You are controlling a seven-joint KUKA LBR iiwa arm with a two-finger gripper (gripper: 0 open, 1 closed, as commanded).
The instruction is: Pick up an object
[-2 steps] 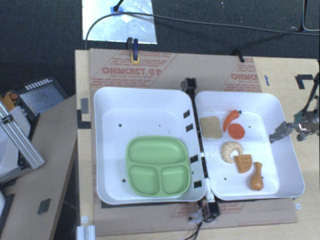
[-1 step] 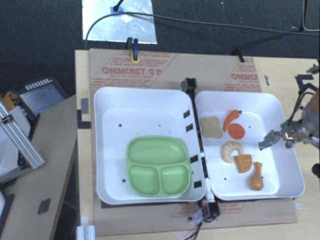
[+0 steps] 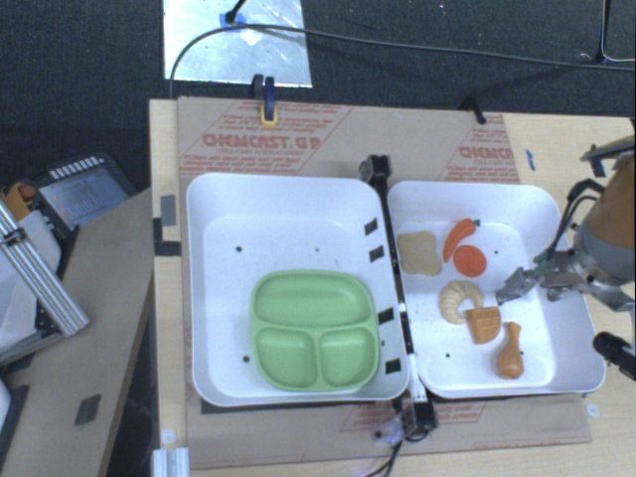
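I have the gripper low over the right bin, at the right of the frame, and I cannot tell how the hand stands; the tip is too small and dark here to read. Nothing shows clamped in it.

The nearest candidate is the orange wedge, lying just below and left of the tip, touching the croissant on its left. I judge the step in hand is the approach to a grasp. To do it well I would come straight down, centred on one piece, and close across its short side, keeping clear of the croissant so the two do not get shoved together.

The chicken drumstick at the lower right of the bin is the cleaner pick: it lies apart from the rest, its long axis runs nearly up and down the frame, thin end upward, fat end toward the lower edge. I would close across its width.

The red pepper slants from lower left to upper right, with a red tomato beneath it and a bread slice to the left. The left bin holds a green divided plate.
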